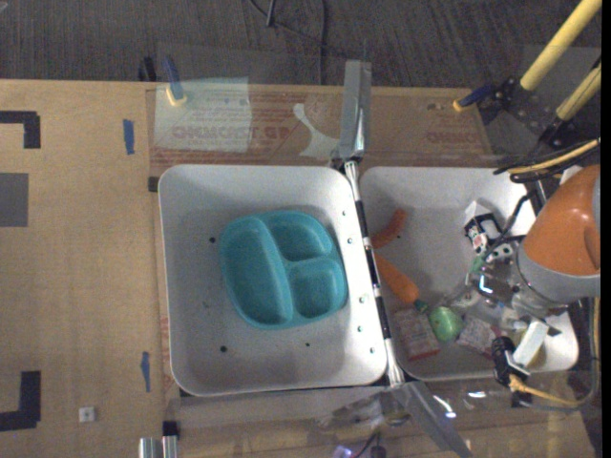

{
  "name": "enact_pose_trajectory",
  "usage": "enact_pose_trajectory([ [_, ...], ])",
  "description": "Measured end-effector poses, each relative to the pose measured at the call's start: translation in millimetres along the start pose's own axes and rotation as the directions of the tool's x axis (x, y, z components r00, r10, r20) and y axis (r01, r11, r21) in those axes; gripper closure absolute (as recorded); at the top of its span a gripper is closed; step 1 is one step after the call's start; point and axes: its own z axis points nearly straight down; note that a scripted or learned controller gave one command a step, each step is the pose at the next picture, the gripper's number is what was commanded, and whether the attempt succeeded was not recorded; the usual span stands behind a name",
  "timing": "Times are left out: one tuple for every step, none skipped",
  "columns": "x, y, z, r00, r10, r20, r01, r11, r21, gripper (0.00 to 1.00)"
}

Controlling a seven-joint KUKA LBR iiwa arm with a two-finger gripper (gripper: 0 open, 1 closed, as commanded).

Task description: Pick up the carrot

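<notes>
The carrot [396, 280], orange and tapered with a small green end, lies slantwise in the right bin [430, 194] close to its left wall. My gripper [483, 282] hangs over the right half of that bin, to the right of the carrot and apart from it, under the orange band of the arm [565, 239]. Its lower part blends into shiny metal and cables.
A second orange piece [389, 227] lies just above the carrot. A green round item [444, 322], a flat packet [416, 335] and other small items crowd the right bin's front. A teal divided plate [284, 268] sits in the left bin [191, 256].
</notes>
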Motion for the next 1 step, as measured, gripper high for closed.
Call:
enact_pose_trajectory([
  [56.0, -28.7, -27.6, 0.954, 0.3, 0.005, -0.3, 0.954, 0.007, 0.0],
])
